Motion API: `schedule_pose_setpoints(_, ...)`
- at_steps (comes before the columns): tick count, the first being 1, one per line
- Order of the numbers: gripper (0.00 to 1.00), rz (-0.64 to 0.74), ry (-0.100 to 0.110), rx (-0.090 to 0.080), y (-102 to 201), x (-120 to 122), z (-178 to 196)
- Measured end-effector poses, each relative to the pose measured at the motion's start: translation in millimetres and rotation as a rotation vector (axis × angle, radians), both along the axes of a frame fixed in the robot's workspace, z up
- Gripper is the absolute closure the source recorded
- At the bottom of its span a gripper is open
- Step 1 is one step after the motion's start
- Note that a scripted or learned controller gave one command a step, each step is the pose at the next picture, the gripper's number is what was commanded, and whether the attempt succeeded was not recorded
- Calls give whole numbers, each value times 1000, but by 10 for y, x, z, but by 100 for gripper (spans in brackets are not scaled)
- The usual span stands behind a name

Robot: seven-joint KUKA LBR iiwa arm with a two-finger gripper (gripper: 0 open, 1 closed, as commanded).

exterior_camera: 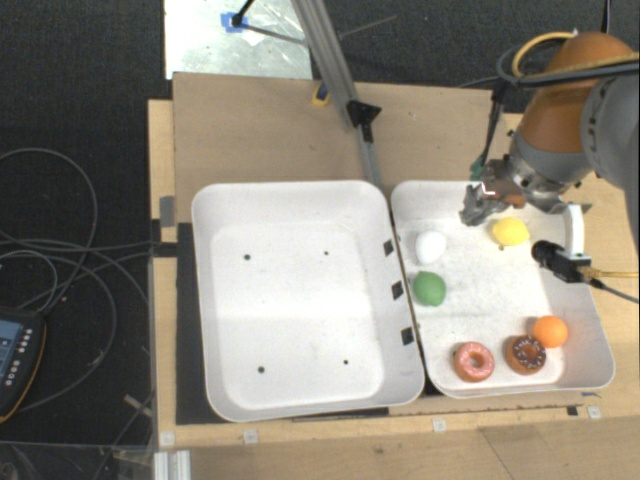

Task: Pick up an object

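— Well, where am I with this pick?

— Your end effector [478, 206] hangs over the far end of the right bin [590, 363], just beside the lemon [510, 232]. I cannot tell how it is set; it is too small and dark from here, and I see nothing in it.

— So the lemon is my target?

— I'd judge so, it's nearest. The white ball [431, 247] and green ball [429, 289] sit by the near wall between the bins, the two donuts [474, 361] and the orange [549, 331] toward the front.

— How do I do it well?

— Shift toward the lemon until you're centred over it, then drop straight. It's round, so an off-centre close will likely squirt it away. The left bin [215, 368] can wait
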State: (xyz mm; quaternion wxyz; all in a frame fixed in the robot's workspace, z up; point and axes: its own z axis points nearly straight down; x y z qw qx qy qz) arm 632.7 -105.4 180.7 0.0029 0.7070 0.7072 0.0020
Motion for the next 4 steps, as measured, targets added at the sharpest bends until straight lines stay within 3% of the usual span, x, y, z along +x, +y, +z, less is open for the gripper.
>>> schedule_pose_setpoints(2, 100, 6, -1, 0, 61, 104, 1102)
schedule_pose_setpoints(3, 100, 9, 6, 3, 562, 42, 1118)
schedule_pose_setpoints(4, 100, 9, 7, 3, 1060, -11, 909)
